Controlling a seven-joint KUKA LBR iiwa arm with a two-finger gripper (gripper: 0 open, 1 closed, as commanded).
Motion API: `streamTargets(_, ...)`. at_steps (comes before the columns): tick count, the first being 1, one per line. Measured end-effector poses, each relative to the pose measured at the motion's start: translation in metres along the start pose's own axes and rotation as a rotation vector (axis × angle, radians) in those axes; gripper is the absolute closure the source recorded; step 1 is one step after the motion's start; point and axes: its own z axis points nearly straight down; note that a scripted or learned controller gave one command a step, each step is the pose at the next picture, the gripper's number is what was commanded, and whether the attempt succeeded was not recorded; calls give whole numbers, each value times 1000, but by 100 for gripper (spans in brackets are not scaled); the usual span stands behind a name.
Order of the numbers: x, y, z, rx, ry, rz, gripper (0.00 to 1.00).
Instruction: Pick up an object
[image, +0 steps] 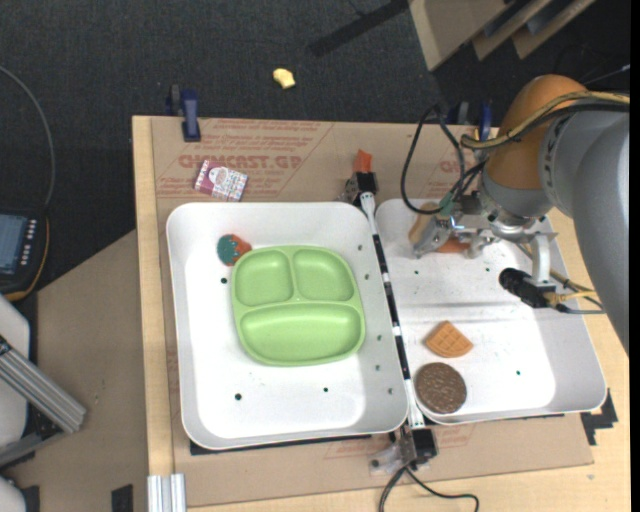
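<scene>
Camera view: the arm (560, 130) reaches in from the right, and its tool (447, 232) sits low over the far left corner of the right bin (560, 385). Tool state: cannot tell from this angle. Nothing is visibly caught in it.

Candidate objects in the right bin: an orange waffle-like piece (449, 341) near the middle and a brown round disc (440, 387) just beside it at the near edge, both well apart from the tool.

The left bin (195, 330) bears a green divided tray (296, 304), with a small teal-and-red object (234, 248) touching its far left corner.

Progress, as judged: no pick is made yet; approach, grasp and lift all remain.
</scene>
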Motion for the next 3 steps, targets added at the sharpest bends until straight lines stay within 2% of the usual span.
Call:
streamTargets(1,-5,11,-1,-3,0,-1,0)
streamTargets(2,-5,11,-12,-5,-2,-2,100)
streamTargets(3,78,-1,-110,-20,2,-11,100)
